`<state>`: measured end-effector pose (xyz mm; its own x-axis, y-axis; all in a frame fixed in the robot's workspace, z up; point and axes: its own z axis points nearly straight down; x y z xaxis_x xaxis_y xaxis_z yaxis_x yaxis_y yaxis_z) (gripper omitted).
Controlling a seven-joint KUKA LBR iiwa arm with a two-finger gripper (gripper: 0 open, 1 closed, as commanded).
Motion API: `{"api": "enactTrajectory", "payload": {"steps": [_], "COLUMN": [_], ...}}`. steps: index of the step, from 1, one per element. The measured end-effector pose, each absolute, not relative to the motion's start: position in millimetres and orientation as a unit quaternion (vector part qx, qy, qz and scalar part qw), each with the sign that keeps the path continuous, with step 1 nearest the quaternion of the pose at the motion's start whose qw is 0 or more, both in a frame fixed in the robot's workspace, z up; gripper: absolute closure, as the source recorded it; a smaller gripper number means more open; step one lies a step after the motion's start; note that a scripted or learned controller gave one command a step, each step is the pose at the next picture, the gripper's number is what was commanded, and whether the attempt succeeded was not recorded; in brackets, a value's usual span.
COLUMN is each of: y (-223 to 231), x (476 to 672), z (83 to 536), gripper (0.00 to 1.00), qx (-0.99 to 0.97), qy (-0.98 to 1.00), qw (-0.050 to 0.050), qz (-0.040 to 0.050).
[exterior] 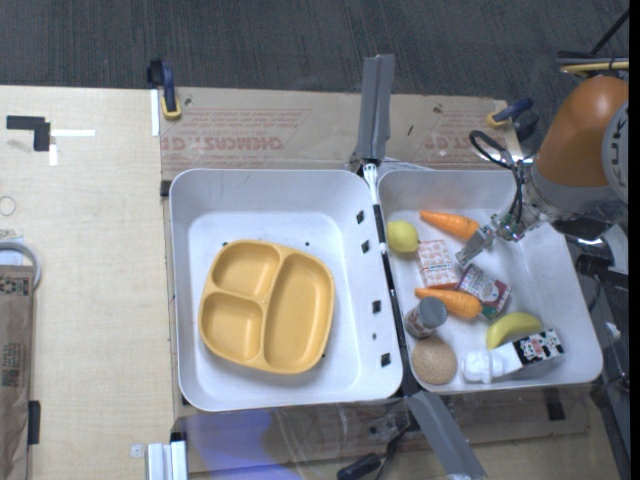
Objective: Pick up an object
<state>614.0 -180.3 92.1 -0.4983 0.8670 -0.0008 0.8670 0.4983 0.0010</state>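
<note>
The gripper (478, 247) hangs low in the right bin (570, 268), reaching in from two o'clock, its grey tip just above the bin floor. Whether it is apart or together I cannot tell, and nothing can be seen clamped in it.

Counting outward from it, there are two carrots. One carrot (449, 224) lies just beside the tip at ten o'clock; the other carrot (451, 301) lies below it at seven o'clock. One small red-and-white packet (436, 262) sits at nine o'clock between the two carrots. One dark red wrapper (487, 288) lies at six o'clock, touching the lower carrot's thick end. One lemon (402, 236) rests farther off at nine o'clock, against the bin's left wall.

Toward the near edge there is one small can (429, 315) at seven o'clock, and one round brown biscuit (435, 361) beyond it. One banana (514, 328) lies at five o'clock, with one black-and-white carton (538, 348) just beside it, and one white bottle (482, 368) touches that carton's left end.

That makes ten loose things in the right bin, any of them a candidate for picking.

The left bin (200, 208), one of two bins, holds one yellow plate (266, 306) with three compartments, well apart from the gripper at eight o'clock.
</note>
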Motion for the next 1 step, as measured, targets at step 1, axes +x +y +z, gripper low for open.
{"api": "enactTrajectory", "payload": {"steps": [1], "y": [-181.2], "x": [614.3], "z": [101.5], "gripper": [1.0], "qx": [0.502], "qy": [0.865], "qw": [0.001], "qz": [0.0007]}}
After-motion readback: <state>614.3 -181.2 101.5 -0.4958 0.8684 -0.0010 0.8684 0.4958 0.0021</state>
